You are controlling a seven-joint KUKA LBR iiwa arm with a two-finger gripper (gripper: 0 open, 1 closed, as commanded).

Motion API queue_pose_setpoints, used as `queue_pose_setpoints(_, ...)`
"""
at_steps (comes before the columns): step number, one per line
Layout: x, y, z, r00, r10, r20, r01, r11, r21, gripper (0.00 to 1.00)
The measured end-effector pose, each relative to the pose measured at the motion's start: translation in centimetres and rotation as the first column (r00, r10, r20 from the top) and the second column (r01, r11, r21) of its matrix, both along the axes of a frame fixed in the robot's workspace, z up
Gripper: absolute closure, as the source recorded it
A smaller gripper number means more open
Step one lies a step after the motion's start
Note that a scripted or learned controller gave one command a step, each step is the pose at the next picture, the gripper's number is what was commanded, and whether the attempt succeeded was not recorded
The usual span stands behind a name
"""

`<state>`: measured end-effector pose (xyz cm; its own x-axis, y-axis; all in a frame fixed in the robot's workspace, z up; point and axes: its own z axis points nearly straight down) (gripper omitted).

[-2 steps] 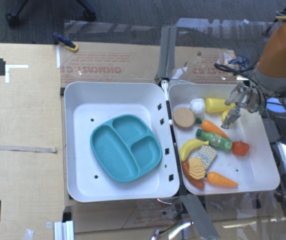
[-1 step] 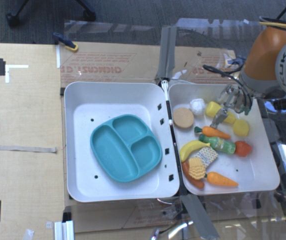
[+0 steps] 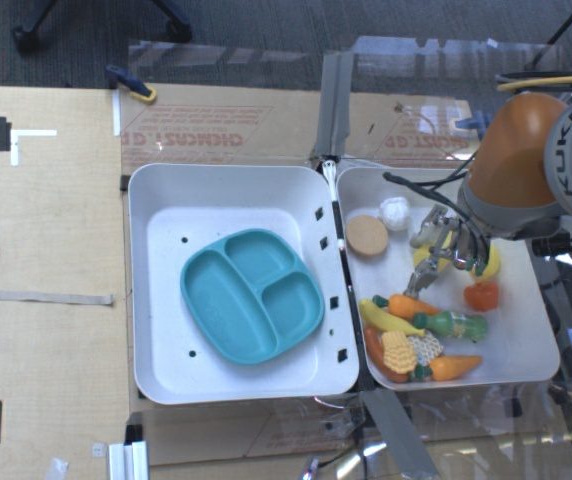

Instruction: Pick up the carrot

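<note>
A small orange carrot point(image 3: 411, 306) with a green top lies in the middle of the right bin point(image 3: 526, 353), among other toy foods. A second, larger carrot-like orange piece point(image 3: 456, 366) with a green end lies at the bin's front. My gripper point(image 3: 419, 264) hangs over the right bin, just above and behind the small carrot, and is open. Its lower fingertip point(image 3: 414, 284) points down at the carrot's upper side. Nothing orange sits between the fingers. A bit of yellow shows behind them.
Around the carrot lie a yellow banana point(image 3: 384, 317), corn point(image 3: 397, 349), a green bottle-like piece point(image 3: 458, 324), a red piece point(image 3: 482, 295), a tan round point(image 3: 367, 236) and a white piece point(image 3: 394, 211). The left bin point(image 3: 156, 198) holds a teal divided plate point(image 3: 253, 295).
</note>
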<state>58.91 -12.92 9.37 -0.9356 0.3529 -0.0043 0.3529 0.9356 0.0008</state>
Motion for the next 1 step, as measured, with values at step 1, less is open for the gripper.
queue_pose_setpoints(1, -6.99, 0.14, 0.54, 0.928, -0.371, 0.024, 0.371, 0.929, 0.005, 0.00)
